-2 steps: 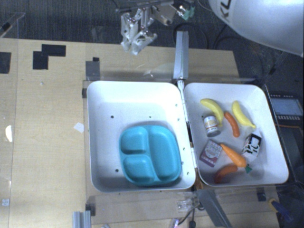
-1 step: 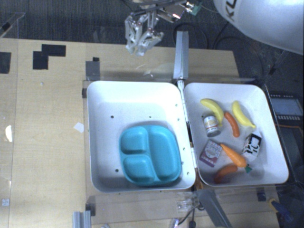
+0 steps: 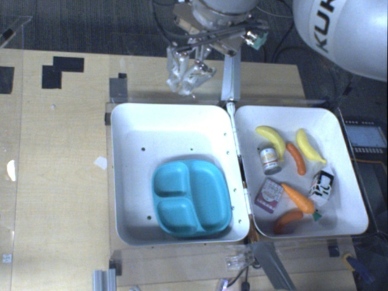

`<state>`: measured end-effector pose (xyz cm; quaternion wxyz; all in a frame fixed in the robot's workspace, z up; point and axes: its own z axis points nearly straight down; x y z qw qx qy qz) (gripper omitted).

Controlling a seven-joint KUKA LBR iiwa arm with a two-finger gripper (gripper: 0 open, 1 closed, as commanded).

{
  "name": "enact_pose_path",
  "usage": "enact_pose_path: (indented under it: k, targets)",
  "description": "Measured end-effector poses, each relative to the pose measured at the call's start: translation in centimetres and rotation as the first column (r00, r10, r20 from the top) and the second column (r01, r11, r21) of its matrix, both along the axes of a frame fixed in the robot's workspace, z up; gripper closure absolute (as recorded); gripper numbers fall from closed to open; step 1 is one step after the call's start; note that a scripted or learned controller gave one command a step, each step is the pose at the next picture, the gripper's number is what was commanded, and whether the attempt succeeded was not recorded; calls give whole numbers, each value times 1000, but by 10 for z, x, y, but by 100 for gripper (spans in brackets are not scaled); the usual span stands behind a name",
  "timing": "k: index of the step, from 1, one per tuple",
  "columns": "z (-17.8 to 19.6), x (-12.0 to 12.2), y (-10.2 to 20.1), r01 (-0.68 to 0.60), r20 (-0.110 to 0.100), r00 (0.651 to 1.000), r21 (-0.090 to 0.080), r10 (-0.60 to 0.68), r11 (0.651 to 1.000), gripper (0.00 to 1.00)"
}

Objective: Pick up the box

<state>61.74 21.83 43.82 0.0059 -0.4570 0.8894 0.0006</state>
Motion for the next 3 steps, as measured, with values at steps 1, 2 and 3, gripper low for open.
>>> enact_pose_path:
  k: [1,2,3]
  targets:
    - [14,1,1,0,10,1000,6,0,1000,100]
    - [-1,37,12,-233,1,972,-2,233,972,100]
    - [0,51,7,-488,2,873,-4,488,873,100]
